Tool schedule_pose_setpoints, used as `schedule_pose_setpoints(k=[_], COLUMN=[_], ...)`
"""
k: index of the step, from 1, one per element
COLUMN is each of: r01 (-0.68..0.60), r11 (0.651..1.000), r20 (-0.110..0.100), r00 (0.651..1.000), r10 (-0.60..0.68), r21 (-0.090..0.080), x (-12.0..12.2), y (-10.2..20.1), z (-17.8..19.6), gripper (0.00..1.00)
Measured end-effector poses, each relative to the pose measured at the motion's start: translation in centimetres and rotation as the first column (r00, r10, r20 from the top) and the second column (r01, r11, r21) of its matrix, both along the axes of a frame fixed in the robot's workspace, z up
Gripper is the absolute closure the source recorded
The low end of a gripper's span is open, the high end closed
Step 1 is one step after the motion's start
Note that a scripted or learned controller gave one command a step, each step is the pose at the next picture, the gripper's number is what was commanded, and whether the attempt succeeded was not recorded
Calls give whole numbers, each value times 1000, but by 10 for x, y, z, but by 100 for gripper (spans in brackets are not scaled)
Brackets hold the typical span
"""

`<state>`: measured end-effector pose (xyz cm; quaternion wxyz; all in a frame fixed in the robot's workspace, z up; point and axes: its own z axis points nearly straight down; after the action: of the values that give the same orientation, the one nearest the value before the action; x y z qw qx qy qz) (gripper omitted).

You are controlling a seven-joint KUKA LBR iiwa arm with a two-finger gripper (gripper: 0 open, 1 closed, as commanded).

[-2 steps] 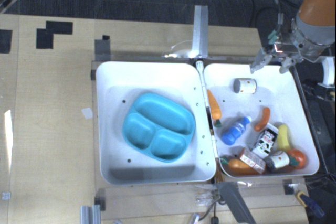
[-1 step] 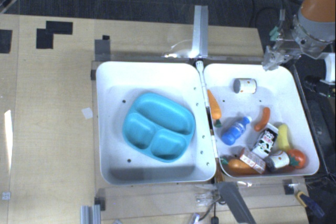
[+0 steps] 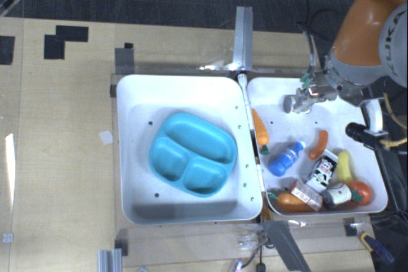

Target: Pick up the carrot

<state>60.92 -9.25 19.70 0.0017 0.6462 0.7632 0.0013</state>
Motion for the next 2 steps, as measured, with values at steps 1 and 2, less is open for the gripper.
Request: schedule_pose_setpoints(k=[1, 2], r01=[-142, -24], r11=[990, 1000], r20=[9, 4], r00=[990, 1000], r10=[142, 24], r21=[-3, -2], x=[-58, -48], y=[-6, -54], z=[-107, 28], gripper=[100, 100])
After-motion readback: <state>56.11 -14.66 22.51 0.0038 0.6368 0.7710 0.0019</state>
